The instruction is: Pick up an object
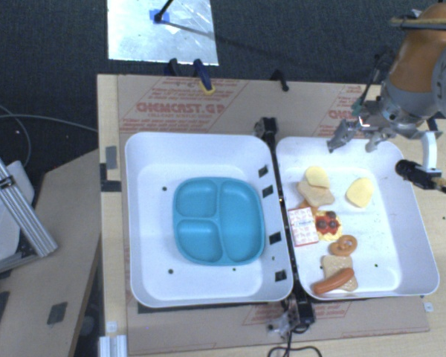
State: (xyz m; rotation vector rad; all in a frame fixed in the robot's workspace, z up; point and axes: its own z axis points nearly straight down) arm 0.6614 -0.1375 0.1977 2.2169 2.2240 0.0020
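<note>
**Gripper open above the far edge of the right bin, nothing in it**

From my seat I see the gripper (354, 135) hanging over the far rim of the right bin (412, 229), its two fingers (337, 139) spread apart with bare bin floor showing between them. It grasps nothing. The grey arm with its orange band (422, 58) comes in from the upper right corner.

The objects I could go for all lie nearer to me than the gripper, in the left half of that same bin. Closest to the fingers is a pale yellow piece (317, 176) resting on a tan slice (317, 194), and just to their right, apart from them, a second yellow piece (360, 192). Further toward me I see a small red-and-white card (303, 227) against the bin's left wall, a red and yellow toy (328, 225) touching it, then a small brown ring (345, 245). Nearest the front rim, a sausage (334, 281) lies across another tan slice (336, 265).

The left bin (152, 192) holds a blue divided plate (218, 221) lying flat in its middle, well apart from the gripper.
</note>
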